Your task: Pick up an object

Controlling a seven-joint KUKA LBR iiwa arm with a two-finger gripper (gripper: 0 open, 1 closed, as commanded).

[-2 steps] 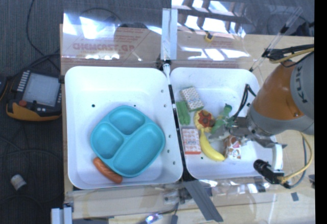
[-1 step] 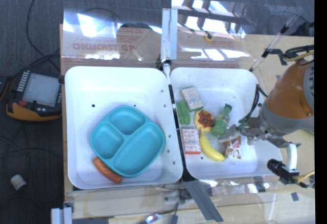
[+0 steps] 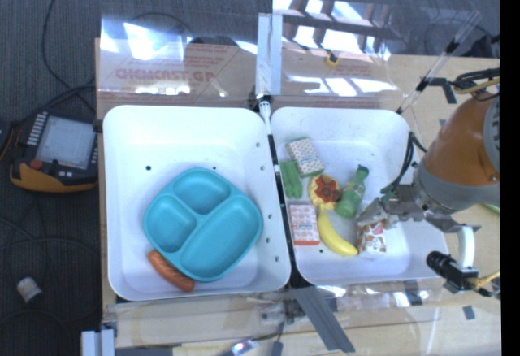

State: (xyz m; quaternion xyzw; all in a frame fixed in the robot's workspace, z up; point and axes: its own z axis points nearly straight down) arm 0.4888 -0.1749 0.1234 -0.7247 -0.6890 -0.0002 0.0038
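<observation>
1. Far left of the frame, off the bench, a handheld controller [image 3: 53,151] with a grey screen lies on the dark carpet.
2. In the left bin [image 3: 130,135], a blue divided plate [image 3: 203,222] sits at centre, and an orange sausage [image 3: 171,271] lies touching its lower left edge.
3. Over to the right bin [image 3: 341,123]: a green stick [image 3: 291,180] lies along the left wall, with a checked packet [image 3: 305,155] just above it and a red-and-white carton [image 3: 302,224] below.
4. Mid-bin, a red and yellow toy [image 3: 325,190] sits between the packet and a yellow banana [image 3: 335,236], and a green bottle [image 3: 353,190] leans beside it.
5. The hand [image 3: 382,214] hangs low at the bin's right side, right over a red-and-white pouch [image 3: 374,237]; whether its fingers are apart or together can't be told from here.
6. The arm [image 3: 459,155], with its orange band, comes in from the right edge.
</observation>
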